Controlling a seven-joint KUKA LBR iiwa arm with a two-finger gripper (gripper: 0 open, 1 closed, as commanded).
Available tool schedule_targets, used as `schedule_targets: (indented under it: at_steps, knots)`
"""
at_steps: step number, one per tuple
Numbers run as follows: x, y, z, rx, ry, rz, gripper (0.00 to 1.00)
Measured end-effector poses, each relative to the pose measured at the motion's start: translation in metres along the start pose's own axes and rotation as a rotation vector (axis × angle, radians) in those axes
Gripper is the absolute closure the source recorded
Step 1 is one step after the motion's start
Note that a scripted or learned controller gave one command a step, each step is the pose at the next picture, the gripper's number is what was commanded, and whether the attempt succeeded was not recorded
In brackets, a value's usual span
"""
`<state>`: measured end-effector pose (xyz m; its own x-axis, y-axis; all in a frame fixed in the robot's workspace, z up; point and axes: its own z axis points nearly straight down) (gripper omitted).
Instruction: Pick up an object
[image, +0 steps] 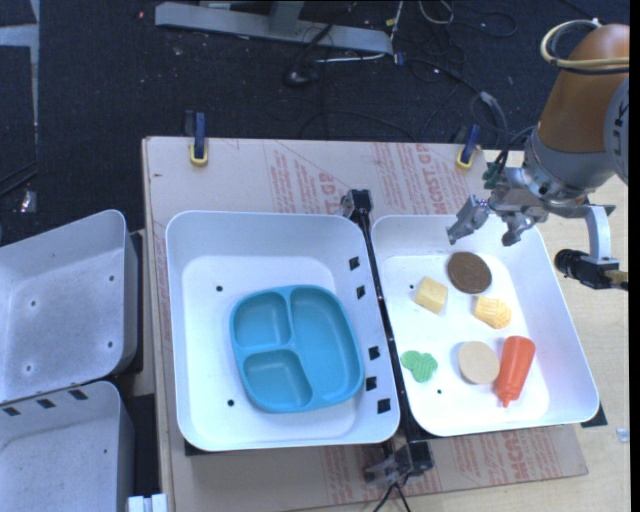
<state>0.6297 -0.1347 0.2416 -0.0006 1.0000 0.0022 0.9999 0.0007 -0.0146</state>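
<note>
Resting on a cardboard-topped bench (260, 165), two white bins (200, 250) adjoin.

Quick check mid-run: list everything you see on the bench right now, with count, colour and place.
Left bin: 1, white, bench left
Right bin: 1, white, bench right
Divided plate: 1, blue, in left bin
Brown disc: 1, right bin, far end
Yellow block: 1, left of disc
Yellow lumpy piece: 1, below disc
Green piece: 1, near left corner
Tan disc: 1, beside carrot
Carrot: 1, orange-red, near right
Clamps: 2, yellow, board's far edge
Pincer: 1, grey, open, above right bin's far end
</note>
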Motion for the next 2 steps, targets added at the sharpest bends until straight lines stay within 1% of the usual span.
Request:
schedule_targets:
  at_steps: [1,2]
  knots:
    - [0.000,0.002,-0.005,-0.009,-0.001,-0.002,0.00]
    - [0.008,-0.003,0.059,-0.002,0.000,0.000,0.00]
